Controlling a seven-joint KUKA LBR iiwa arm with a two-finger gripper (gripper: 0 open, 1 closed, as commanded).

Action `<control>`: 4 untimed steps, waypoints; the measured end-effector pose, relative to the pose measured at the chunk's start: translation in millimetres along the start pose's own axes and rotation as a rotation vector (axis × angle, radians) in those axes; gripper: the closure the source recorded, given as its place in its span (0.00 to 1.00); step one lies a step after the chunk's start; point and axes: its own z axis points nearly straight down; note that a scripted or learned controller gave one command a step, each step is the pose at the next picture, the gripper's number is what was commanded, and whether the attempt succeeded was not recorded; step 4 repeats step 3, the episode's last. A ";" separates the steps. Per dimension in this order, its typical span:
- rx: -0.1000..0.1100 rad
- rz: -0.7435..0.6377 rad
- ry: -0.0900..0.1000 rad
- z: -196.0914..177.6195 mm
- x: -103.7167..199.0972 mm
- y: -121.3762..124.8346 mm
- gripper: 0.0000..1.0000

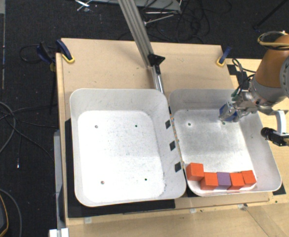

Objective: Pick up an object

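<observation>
The gripper hangs over the far part of the right bin, its opening impossible to judge here, while the row of blocks lies well below it in view, stretched along the near wall.

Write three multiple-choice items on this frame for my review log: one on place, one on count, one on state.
1. Where do the small cube blocks lie?
A. Along the near edge of the right white plastic bin
B. In the middle of the left white plastic bin
C. On the bare bench

2. How many blocks are purple?
A. Three
B. None
C. One

3. Where is the end effector?
A. Over the left bin
B. Over the far part of the right bin, away from the blocks
C. Resting on the row of blocks

Key: 1 A, the row sits against the right bin's near wall. 2 C, one purple block among orange ones. 3 B, it is in the right bin's far part.
</observation>
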 end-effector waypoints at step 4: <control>0.007 -0.004 0.007 -88.1 254.8 15.6 1.00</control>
